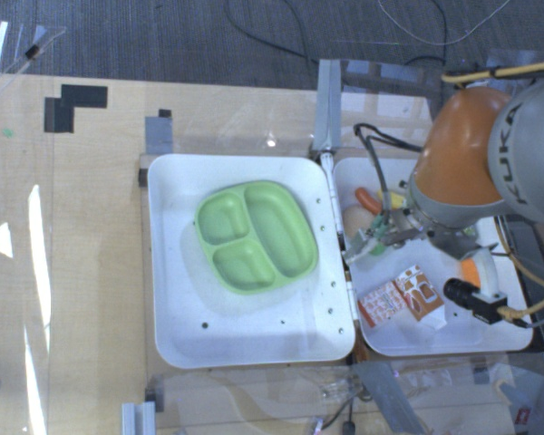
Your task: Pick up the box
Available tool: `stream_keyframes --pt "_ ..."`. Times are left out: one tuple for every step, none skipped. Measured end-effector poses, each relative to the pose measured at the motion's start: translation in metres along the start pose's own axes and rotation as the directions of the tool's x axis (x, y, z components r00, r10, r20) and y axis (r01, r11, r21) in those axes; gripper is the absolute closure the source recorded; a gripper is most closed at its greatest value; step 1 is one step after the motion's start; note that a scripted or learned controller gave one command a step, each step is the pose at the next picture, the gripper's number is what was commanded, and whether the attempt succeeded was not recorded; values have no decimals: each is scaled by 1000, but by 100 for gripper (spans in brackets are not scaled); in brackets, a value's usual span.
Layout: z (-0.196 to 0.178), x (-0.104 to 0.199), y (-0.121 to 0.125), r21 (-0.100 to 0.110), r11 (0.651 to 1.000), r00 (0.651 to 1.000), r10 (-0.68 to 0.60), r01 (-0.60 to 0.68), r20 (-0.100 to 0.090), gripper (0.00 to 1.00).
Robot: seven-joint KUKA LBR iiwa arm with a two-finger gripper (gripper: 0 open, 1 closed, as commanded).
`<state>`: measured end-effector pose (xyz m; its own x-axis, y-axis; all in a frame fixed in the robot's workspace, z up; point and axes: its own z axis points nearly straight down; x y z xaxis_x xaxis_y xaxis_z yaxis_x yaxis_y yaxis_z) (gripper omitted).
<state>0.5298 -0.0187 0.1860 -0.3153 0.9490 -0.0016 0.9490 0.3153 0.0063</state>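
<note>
— The gripper (pixel 385 234), where is it? Holding anything?
— Low over the right bin (pixel 490 338); grip hidden, cannot tell.
— The box (pixel 401 298)?
— Flat in that bin, just beside it. Green plate (pixel 256 236) occupies the left bin (pixel 177 324).

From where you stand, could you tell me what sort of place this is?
Most likely a robotics lab bench set up for pick-and-place trials: a KUKA arm reaches over two white bins on a wooden bench, with loose cables trailing across the carpet behind.
</note>
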Motion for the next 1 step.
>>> stream_keyframes --pt "1 -24 -52 2 999 999 -41 41 0 0"
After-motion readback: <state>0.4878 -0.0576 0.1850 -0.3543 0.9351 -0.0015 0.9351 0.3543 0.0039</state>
